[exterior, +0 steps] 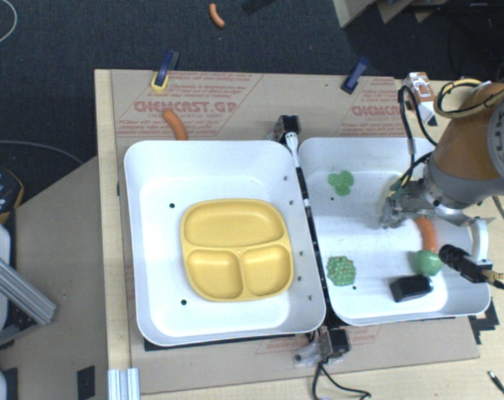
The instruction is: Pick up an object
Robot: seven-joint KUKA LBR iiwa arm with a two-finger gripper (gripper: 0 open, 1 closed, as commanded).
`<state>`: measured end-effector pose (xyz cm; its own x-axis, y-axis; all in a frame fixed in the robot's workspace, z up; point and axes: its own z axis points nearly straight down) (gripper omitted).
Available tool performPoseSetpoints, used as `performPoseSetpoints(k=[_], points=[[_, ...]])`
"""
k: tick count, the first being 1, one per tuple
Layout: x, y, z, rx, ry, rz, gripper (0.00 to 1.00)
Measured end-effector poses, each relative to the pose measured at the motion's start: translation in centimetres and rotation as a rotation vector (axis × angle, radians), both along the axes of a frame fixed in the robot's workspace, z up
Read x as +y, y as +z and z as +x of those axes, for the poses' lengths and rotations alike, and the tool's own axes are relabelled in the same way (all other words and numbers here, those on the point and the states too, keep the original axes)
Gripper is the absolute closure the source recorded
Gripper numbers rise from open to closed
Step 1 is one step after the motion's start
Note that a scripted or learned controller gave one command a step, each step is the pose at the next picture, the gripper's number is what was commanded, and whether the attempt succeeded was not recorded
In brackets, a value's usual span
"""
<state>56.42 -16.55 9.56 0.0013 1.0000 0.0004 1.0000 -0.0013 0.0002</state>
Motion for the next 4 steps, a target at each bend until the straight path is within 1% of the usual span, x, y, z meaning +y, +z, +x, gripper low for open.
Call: performPoseSetpoints(k=[1,3,4], points=[[-0.8,5.1,-0.5,-0.005,0.0,-0.003,1.0],[-1.0,13.2,-0.6,-0.006,0.002,-0.003,1.0],[4.0,12.1,-2.3,0.004,0.006,0.002,1.0]])
